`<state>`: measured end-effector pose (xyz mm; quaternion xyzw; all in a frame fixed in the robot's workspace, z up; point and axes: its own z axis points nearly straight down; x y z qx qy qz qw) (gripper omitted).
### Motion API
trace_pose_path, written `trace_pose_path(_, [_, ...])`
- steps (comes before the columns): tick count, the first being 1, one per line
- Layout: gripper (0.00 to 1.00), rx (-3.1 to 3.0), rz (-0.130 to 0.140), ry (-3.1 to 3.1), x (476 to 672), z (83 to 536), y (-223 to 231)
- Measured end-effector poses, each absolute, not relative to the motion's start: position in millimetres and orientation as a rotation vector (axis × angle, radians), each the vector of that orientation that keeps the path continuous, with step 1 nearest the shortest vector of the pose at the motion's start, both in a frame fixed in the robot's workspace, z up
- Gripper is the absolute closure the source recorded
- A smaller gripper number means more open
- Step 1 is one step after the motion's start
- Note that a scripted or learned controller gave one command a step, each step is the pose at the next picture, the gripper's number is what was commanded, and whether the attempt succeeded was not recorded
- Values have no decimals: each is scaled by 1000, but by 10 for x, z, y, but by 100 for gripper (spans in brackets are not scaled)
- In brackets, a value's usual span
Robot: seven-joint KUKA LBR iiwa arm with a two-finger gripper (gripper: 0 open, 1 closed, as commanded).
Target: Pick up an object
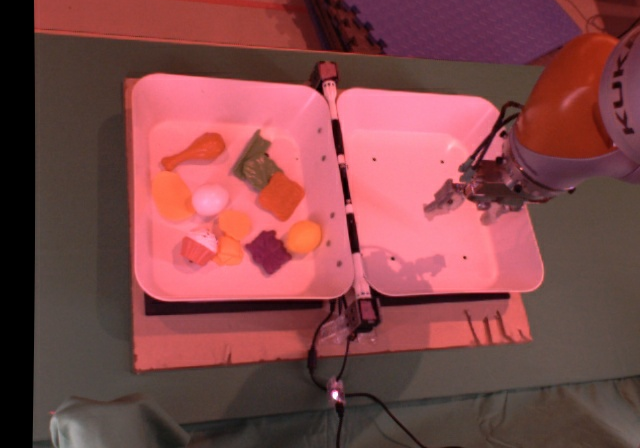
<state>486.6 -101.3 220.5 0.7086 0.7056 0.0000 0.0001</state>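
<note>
The pincer (462, 198) hangs above the right bin (520, 271), near its far right side, and nothing is between its fingers; if they are spread or closed, I cannot tell from this slanted view, because the small grey parts are too blurred. All things that could be picked lie in the left bin (145, 96), well apart from the pincer and to its left, past the black and white divider (343, 186) between the two bins. The nearest ones to the pincer are the orange ball (304, 236), the purple piece (268, 250) and the brown waffle square (280, 196); further left lie the green piece (257, 162), the white egg (210, 200), the drumstick (195, 150), the flat orange slice (172, 194) and the small cupcake (199, 248). In my judgement the step in hand is the approach, so the arm must first travel left over the divider at a safe height, not low, because the divider could catch the fingers. A good choice may be the orange ball, since it stands a little free on its right side, or the drumstick, which lies alone near the far corner. The things in the middle touch each other or lie just beside, so the fingers could push a neighbour away. It seems better to come down straight, with the fingers on both sides of one thing, and close only when low enough.
</note>
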Motion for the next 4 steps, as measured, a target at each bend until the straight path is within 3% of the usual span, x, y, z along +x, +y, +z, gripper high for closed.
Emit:
trace_pose_path(2, [0, 2230, -5, 2221, 4774, 1265, -946])
trace_pose_path(3, [0, 2220, 12, 2208, 4819, 967, -970])
trace_pose_path(4, [100, 2214, 23, 2192, 4858, 1107, -990])
